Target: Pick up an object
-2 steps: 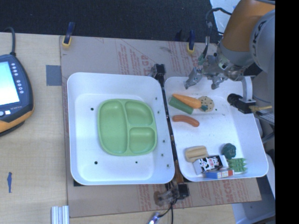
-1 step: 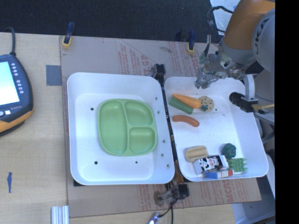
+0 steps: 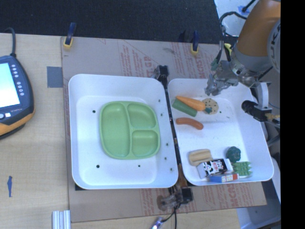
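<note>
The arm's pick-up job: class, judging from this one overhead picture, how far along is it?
Done: the gripper has reached the right bin, near its far edge. In hand: it hangs just beside the carrot and the round cookie, with nothing seen between its fingers. Left: the grasp and lift. The sausage and the other toy foods lie in that bin; the green tray sits in the left bin.
</note>
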